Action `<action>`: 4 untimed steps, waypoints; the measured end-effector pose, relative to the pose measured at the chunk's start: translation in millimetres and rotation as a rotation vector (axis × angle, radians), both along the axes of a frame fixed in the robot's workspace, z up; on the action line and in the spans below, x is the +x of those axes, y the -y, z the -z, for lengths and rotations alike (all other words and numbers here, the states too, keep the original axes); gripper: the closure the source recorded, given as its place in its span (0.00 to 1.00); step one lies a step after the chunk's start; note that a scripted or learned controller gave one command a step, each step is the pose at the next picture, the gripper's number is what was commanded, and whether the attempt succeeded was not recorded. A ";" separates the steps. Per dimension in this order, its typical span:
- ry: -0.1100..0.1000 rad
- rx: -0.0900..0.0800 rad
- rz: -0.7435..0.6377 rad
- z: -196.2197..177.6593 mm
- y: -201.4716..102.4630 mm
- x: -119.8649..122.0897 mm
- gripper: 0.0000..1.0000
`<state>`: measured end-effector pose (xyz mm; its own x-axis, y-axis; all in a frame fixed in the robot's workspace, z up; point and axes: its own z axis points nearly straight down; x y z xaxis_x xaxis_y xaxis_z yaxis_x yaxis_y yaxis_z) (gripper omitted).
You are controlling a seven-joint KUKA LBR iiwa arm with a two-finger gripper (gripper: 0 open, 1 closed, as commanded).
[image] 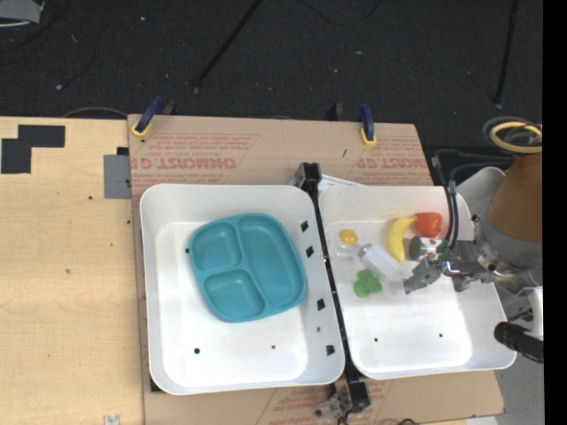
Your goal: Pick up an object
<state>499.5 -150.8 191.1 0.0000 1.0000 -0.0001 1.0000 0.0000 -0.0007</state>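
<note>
In the right bin [416, 348] lie several small objects: a yellow banana [396, 237], a red piece [429, 223] beside it, a small yellow round piece [348, 235], a white and clear object [379, 260] and a green leafy toy [367, 283]. My gripper [418, 277] hangs low over the right bin, just right of the white object and below the banana. The grey wrist and orange band [518, 206] reach in from the right edge. I see nothing held.
A teal divided plate [248, 266] lies in the left bin [151, 290]. A black divider clip line [321, 273] runs between the bins. Cardboard [266, 153] lies under both, clamped at the back. A wooden bench top [62, 282] spreads to the left.
</note>
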 end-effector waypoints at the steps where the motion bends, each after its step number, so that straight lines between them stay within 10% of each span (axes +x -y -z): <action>1: 0.000 0.000 0.000 -9.9 0.2 0.1 1.00; 2: 0.000 0.000 0.000 -9.6 0.1 0.0 0.00; 3: 0.000 0.000 0.001 -19.5 0.4 0.1 1.00; 4: 0.000 0.000 0.083 -29.0 -24.5 21.7 1.00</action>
<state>521.2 -126.3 220.1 0.0829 0.9966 -0.0001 0.9966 -0.0829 -0.0002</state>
